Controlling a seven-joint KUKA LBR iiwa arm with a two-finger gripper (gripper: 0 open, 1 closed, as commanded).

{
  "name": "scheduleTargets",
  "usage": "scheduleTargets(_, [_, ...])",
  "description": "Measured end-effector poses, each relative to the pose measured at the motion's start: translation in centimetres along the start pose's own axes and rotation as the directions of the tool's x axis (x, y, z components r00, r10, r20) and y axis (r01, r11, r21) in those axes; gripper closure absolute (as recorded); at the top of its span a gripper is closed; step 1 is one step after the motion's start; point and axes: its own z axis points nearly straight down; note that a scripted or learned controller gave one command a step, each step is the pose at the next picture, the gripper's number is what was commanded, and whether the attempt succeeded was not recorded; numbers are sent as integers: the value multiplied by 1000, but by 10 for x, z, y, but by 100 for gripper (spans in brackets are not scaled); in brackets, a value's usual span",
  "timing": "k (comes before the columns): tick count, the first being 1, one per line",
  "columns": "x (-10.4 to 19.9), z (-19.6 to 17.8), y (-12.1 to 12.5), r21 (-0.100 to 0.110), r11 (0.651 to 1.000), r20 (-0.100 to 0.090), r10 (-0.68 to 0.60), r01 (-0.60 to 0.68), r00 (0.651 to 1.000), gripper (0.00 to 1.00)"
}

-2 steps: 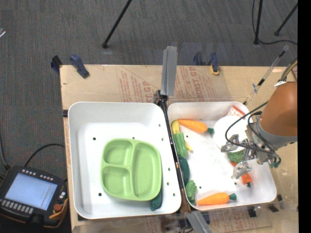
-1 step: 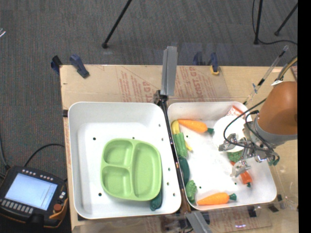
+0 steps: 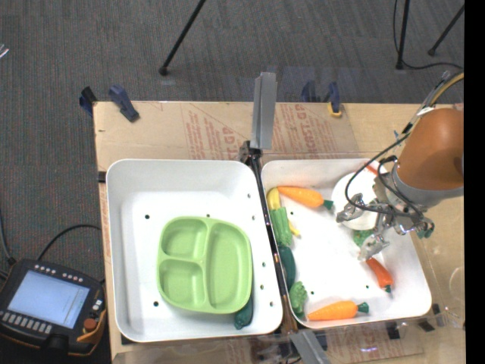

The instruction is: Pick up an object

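Claw (image 3: 377,228) hangs spread and empty at right over the right bin (image 3: 326,260) with three carrots, bench (image 3: 189,131) on grey carpet (image 3: 114,36).

The arm (image 3: 432,158) comes in from the right, its orange band up top; the gripper (image 3: 377,222) points down low.

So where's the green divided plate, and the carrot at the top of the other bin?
green divided plate (image 3: 204,265), camera view, on the ridge between its compartments.
carrot (image 3: 301,196), camera view, on the middle of its orange body.
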Motion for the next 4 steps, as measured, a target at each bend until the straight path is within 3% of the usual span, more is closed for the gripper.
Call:
scheduleTargets(1, [76,0,16,2,999,-2,-38,38,999,0])
scheduleTargets(2, [74,-10,18,1,999,2,-42,42,999,100])
scheduleTargets(3, [74,-10,18,1,999,1,-42,42,999,0])
scheduleTargets(4, [79,0,17,1,1000,-2,27,-27,1000,0])
